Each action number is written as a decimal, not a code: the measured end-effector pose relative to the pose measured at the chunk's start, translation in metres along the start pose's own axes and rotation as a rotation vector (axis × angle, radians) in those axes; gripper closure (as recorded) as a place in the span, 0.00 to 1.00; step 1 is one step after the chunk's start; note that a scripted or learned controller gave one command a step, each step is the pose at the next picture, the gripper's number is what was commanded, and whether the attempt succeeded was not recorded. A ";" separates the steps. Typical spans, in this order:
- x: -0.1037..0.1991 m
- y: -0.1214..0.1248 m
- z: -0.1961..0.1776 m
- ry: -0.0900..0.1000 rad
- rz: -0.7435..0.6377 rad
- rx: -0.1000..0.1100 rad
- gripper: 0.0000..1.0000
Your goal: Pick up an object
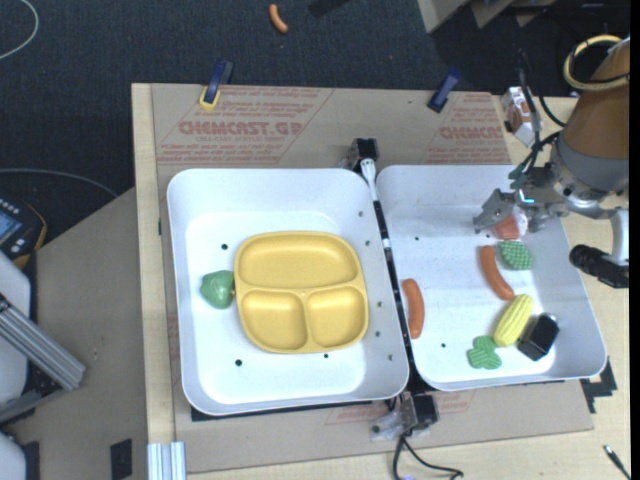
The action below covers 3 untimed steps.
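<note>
**Over the right bin's far corner, target just below the end effector**

At the back of the right bin [440, 183] I have the end effector [517, 211] low over a small reddish-orange piece [509, 228], which lies directly beneath it, on the near side. I cannot tell how the end effector is set, nor whether anything is caught in it. Just nearer lie a green knobbly piece [517, 256] and an orange sausage [495, 271], whose long axis slants toward the bin's near right. My judgement: any further drop should be short and straight down.
</note>
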<state>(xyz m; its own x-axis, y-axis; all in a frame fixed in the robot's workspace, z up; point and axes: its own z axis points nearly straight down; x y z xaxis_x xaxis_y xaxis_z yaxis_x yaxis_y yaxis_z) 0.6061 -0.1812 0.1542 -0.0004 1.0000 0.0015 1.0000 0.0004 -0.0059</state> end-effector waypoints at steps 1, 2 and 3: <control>0.001 0.001 0.062 -0.002 -0.001 -0.005 0.00; 0.002 0.005 0.065 -0.004 -0.002 -0.017 0.00; 0.001 0.004 0.055 -0.005 -0.001 -0.017 1.00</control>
<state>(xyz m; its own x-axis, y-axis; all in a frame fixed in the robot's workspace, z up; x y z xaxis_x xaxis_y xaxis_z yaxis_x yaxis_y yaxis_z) 0.6103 -0.1800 0.0993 -0.0011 1.0000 -0.0038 0.9999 0.0012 0.0110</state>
